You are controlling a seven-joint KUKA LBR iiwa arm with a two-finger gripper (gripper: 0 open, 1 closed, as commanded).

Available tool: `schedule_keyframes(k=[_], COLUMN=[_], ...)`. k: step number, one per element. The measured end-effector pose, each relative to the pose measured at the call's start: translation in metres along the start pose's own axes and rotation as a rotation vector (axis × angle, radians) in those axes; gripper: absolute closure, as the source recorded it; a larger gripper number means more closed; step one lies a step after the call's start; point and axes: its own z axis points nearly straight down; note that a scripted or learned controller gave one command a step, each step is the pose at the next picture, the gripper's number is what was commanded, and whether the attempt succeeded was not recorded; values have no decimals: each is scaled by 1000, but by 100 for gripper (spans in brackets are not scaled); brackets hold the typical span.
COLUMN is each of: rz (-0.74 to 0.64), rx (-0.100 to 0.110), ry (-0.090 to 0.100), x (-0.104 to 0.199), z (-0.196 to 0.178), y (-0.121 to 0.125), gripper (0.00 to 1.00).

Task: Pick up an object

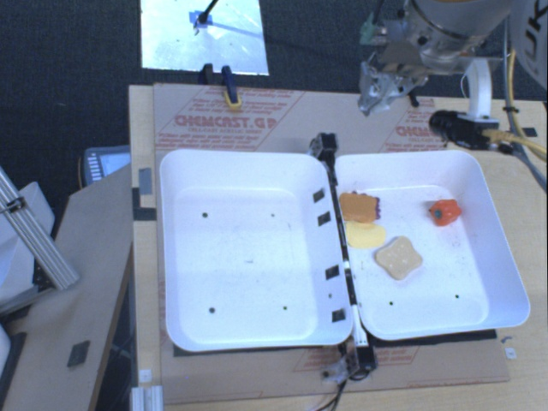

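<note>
My gripper point(383, 95) hangs above the far edge of the bench, beyond the back rim of the right bin point(492, 255), with nothing in it. Its tip is a blur of grey metal against the cardboard sheet point(257, 127), and I cannot tell how it is set. Most of my arm point(454, 15) is cut off by the top of the view, so I see just the orange band and the grey wrist below it.

All the objects lie in the right bin. An orange waffle-like piece point(359, 206) sits close to the divider between the bins; a sliver of purple peeks out along its right edge, and what that belongs to is hard to make out. Just in front of it, touching or nearly so, lies a pale yellow flat piece point(366, 235). A tan, lobed cracker shape point(398, 258) rests just beside that, towards the near side. Well apart, near the bin's right wall, is a small red-orange thing point(443, 212) with a dark spot, too small to identify.

The left bin point(180, 229) shows a few dark dots on its floor.
</note>
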Motion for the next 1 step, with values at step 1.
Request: schedule_keyframes(k=[1], rz=[-3], rx=[-8], ry=[3], x=[99], z=[-51], y=[-19], gripper=[100])
